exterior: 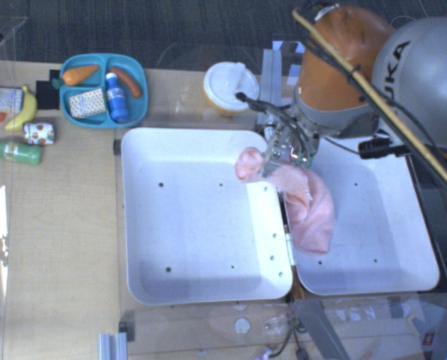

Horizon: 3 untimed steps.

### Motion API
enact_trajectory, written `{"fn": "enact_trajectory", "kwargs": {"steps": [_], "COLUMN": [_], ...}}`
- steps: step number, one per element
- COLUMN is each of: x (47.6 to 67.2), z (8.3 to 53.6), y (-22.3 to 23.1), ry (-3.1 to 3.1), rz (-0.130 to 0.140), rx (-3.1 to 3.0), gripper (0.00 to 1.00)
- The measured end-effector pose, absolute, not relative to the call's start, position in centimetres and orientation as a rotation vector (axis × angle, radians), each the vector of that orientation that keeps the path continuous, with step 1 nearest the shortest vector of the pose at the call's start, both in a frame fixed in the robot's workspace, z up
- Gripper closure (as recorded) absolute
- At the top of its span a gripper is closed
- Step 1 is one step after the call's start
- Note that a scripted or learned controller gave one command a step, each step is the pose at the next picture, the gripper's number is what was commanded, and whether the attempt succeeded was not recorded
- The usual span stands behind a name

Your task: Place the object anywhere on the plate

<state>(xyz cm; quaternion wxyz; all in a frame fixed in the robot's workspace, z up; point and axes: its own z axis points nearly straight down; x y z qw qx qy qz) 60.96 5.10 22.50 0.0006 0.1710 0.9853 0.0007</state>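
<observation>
Camera view: one pink cloth (307, 205) across two white bins (193, 276); fingers (287, 152) state unclear.

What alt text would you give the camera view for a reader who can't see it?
The gripper hangs over the divide between two white bins, right at a crumpled pink cloth draped across that divide, mostly in the right bin. Behind the bins, a blue divided plate holds toy food.

A banana (22, 109), can (39, 133) and green bottle (15, 152) are lying at the bench's (58, 238) far-left edge; a yellow cup (227, 87) is sitting at the far edge.
</observation>
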Motion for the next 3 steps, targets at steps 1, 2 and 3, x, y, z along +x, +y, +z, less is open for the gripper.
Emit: {"fn": "enact_trajectory", "kwargs": {"steps": [1, 2, 3], "x": [60.8, 60.1, 59.3], "z": [21.5, 20.8, 21.8], "y": [9.9, 15.3, 20.3], "ry": [3.14, 3.14, 3.14], "rz": [0.003, 0.004, 0.003], "rx": [-0.004, -0.011, -0.011], "gripper": [1.0, 1.0, 1.0]}}
